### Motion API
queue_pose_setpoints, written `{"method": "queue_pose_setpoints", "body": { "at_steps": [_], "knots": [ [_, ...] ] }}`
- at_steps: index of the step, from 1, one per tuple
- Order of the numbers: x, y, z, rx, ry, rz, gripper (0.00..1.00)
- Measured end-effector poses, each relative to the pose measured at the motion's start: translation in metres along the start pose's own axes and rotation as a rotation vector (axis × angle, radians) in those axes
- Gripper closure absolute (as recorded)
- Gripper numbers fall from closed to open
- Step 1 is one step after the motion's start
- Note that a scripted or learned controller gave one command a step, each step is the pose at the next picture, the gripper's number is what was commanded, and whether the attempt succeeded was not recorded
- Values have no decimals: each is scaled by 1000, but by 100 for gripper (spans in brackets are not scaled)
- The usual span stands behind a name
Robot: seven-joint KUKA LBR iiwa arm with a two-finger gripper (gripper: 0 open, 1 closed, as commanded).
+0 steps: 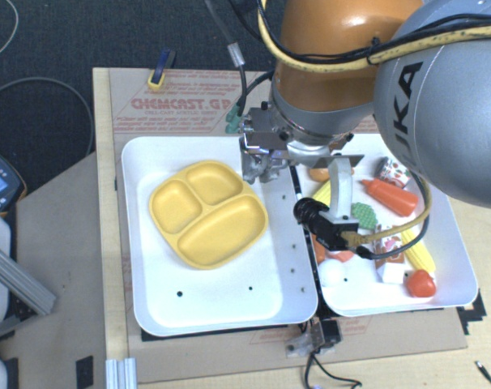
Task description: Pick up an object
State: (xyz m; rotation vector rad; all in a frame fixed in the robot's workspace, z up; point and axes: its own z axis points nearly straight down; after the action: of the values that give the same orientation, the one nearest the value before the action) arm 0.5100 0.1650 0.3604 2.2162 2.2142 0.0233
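Camera view: a grey arm (pixel 448 87) extends in from the right and hangs its gripper (pixel 260 171) low over the far right corner of the left bin (pixel 221 302), just beside the rim of a yellow plate (pixel 209 213) with three compartments. Whether the gripper is open or closed cannot be told from this angle, and nothing is seen in its hold. The plate lies flat and alone in the left bin, toward the far side and askew to the walls. In the right bin (pixel 355 292), partly hidden under the wrist, toy foods lie close together: a carrot (pixel 389 197), a corn cob (pixel 420 254), a tomato (pixel 421 284), a green piece (pixel 364 215) and a white block (pixel 390 273).

The plate, being nearest, looks the likely pick. It is wide and shallow, so only its raised rim seems to offer a hold. The gripper would do best to come down square to that rim, one side inside the compartment and one outside, while keeping off the bin wall close by. Smooth plastic held by one edge may slip or swing, so a firm close and a slow, level lift seem wise. Should a toy be the aim instead, the carrot lies a little apart from the rest and is slim. The cluster around the corn cob risks knocking neighbours aside.
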Motion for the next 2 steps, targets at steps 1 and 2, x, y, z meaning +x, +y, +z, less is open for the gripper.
{"method": "queue_pose_setpoints", "body": {
  "at_steps": [1,2],
  "knots": [
    [-14,47,64,23,-7,3,100],
    [55,-2,109,27,-3,-9,100]
  ]
}}
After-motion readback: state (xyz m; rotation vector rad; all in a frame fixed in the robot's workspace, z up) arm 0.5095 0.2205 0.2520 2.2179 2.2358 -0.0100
